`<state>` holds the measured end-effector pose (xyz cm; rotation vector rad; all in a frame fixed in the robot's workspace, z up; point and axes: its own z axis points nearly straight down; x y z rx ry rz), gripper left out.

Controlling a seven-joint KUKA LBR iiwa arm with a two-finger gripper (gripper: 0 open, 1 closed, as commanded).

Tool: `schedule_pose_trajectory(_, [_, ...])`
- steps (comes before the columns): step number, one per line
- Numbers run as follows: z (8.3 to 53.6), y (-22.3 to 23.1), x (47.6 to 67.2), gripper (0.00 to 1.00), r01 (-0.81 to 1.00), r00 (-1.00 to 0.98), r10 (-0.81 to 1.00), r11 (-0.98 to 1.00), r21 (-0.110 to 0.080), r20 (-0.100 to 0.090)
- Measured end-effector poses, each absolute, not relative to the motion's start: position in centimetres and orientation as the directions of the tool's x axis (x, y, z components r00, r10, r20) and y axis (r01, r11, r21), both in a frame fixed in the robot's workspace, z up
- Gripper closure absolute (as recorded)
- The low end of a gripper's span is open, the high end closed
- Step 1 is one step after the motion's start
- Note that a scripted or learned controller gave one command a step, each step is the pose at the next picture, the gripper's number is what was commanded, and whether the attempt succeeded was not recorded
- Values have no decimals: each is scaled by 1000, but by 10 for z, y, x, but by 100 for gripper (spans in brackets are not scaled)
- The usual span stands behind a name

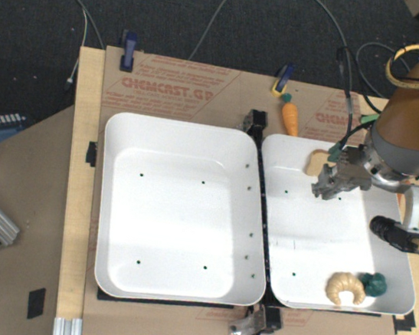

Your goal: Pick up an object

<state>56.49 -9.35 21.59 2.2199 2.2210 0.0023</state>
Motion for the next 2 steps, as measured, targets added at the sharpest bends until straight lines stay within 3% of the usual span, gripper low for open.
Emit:
schedule_pose_trajectory(1, [207, -185, 538, 100, 1000, 7, 1000, -7, -1, -2])
schedule_pose_trajectory(2, [208, -181, 540, 0, 1000, 0, 1000, 0, 0, 0])
